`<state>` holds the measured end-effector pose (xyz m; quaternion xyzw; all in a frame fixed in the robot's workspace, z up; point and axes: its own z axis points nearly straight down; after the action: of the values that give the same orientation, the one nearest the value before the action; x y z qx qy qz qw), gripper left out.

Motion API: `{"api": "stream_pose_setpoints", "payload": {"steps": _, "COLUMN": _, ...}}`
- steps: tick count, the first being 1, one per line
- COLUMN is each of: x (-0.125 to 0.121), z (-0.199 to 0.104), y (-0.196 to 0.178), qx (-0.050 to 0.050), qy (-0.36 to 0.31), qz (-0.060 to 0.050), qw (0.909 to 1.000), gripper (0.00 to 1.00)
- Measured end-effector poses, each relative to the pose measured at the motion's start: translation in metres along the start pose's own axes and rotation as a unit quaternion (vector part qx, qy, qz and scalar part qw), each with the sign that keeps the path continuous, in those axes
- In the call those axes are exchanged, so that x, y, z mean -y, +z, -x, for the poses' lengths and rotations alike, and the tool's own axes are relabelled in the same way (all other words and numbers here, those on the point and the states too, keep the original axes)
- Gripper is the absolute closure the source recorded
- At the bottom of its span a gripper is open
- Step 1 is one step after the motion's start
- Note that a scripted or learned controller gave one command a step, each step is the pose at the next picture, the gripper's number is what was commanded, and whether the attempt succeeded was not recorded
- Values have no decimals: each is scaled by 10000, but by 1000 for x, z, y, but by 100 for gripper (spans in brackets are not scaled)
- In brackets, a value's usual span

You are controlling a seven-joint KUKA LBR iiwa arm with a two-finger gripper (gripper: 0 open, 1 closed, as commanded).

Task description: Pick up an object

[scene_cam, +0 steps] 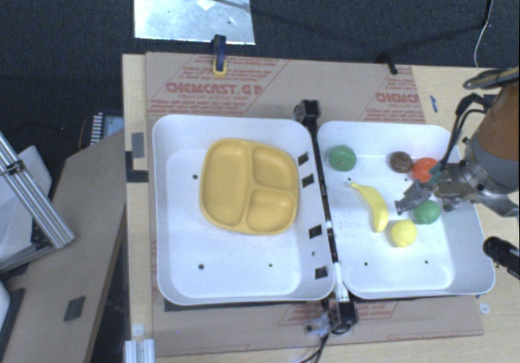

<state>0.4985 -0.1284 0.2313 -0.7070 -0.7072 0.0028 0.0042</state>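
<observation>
Left bin (175, 272): we log one yellow divided plastic plate (248, 185). Right bin (463, 276): green ball (342, 158) far left, yellow plastic banana (372, 205), yellow lemon-like ball (403, 233), brown round piece (400, 162), orange-red ball (425, 167), second green ball (427, 212). The pincer (416, 197) sits among the right-hand cluster; its state we cannot tell. Risk, in our judgement: crowded round toys may roll aside and the grasp close on nothing.

Red print reading "CHEMCAST GP" stood on the brown sheet (244, 81) under the bins, once behind the left bin (175, 215) and again, partly cut off, behind the right bin (463, 272). Fainter red print at the sheet's front edge was too small to read.
</observation>
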Motion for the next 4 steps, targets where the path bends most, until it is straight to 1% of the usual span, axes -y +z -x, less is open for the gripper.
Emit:
{"api": "stream_pose_setpoints", "payload": {"steps": 1, "x": -2, "z": 0, "y": -5, "qx": 10, "qy": -15, "qz": 58, "qw": 10000, "gripper": 0}}
{"api": "stream_pose_setpoints", "payload": {"steps": 2, "x": -9, "z": -3, "y": 55, "qx": 5, "qy": -4, "qz": 35, "qw": 10000, "gripper": 0}}
{"api": "stream_pose_setpoints", "payload": {"steps": 3, "x": -17, "z": -11, "y": 109, "qx": 18, "qy": -4, "qz": 70, "qw": 10000, "gripper": 0}}
{"api": "stream_pose_setpoints", "payload": {"steps": 4, "x": -18, "z": -11, "y": 149, "qx": 5, "qy": 2, "qz": 42, "qw": 10000, "gripper": 0}}
